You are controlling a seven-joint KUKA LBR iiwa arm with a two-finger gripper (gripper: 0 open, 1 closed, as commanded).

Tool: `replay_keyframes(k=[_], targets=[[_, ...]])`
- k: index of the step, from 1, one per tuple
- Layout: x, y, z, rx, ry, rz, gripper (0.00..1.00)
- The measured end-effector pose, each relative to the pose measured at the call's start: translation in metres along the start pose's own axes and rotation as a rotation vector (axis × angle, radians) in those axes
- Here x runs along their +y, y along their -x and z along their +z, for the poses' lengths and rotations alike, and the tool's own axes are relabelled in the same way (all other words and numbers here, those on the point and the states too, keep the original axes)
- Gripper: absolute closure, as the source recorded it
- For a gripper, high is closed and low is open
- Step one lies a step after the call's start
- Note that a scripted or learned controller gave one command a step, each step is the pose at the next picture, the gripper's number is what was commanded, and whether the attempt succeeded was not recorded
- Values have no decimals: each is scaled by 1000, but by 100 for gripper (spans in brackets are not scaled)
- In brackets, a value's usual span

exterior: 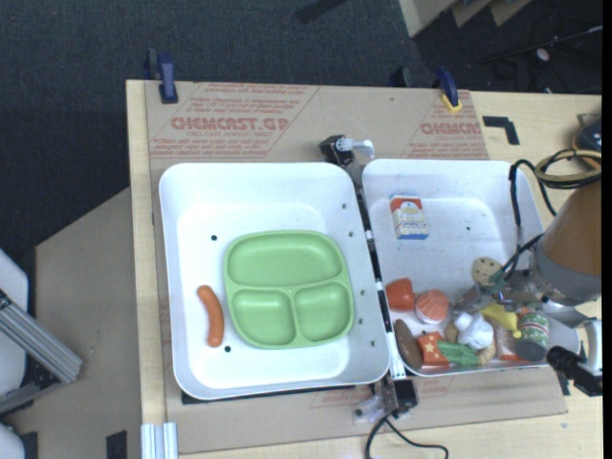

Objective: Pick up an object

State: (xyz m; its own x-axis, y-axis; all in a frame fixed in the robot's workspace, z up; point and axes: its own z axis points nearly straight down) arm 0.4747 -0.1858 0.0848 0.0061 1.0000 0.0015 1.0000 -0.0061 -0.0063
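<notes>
The right bin (449, 180) holds a heap of small toy foods at its near end. Among them are a red piece (400, 295), a pink-red round piece (432, 306), an orange block (432, 350), a white ball (474, 331) and something yellow (504, 317). A small white and red carton (409, 218) lies apart near the far end. My gripper (497, 302) reaches in from the right and hangs low over the heap's right side, close to the yellow and white pieces. The clutter hides its tips.
The left bin (191, 199) holds a green divided plate (287, 288) and an orange sausage (212, 316) to its left. A black cable (521, 194) loops over the right bin's far right corner. The arm's orange band (579, 232) is at the right edge.
</notes>
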Motion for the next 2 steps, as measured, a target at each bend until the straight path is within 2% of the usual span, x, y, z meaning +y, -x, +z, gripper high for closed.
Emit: replay_keyframes(k=[1,2], targets=[[81,33,0,3,7,-10,0],[53,-20,0,3,1,-9,0]])
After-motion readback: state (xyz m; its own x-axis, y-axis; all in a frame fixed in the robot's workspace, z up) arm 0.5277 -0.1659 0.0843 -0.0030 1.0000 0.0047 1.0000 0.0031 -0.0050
